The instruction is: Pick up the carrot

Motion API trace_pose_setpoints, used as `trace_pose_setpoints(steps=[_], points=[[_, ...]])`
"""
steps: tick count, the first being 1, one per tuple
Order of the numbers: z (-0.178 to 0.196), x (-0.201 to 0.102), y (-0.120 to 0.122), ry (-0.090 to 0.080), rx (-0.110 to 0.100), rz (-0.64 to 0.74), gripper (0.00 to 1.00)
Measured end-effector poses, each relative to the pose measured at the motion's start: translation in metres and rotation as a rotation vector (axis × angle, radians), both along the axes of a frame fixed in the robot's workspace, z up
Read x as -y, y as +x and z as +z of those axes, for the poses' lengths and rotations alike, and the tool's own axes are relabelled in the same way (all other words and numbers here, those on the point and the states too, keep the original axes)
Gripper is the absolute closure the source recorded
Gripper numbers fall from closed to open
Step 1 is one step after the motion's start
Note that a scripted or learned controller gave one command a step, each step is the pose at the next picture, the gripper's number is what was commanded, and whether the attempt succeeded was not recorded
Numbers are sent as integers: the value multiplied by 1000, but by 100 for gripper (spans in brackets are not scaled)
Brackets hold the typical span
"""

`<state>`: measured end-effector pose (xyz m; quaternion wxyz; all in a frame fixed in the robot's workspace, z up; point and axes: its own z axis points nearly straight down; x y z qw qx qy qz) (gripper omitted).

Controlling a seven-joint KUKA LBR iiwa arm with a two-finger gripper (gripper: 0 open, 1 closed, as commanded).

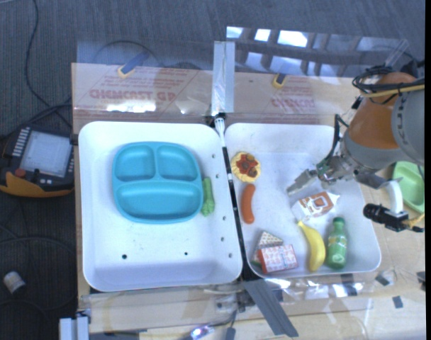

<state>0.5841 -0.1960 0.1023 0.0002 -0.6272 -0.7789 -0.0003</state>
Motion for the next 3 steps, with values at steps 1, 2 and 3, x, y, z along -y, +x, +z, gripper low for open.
trace_pose_setpoints(steps=[1, 2, 3], points=[[-12, 12, 81, 6, -5, 38, 0], [49, 26, 85, -3, -1, -44, 0], [-13, -56, 66, -6, 8, -3, 0]])
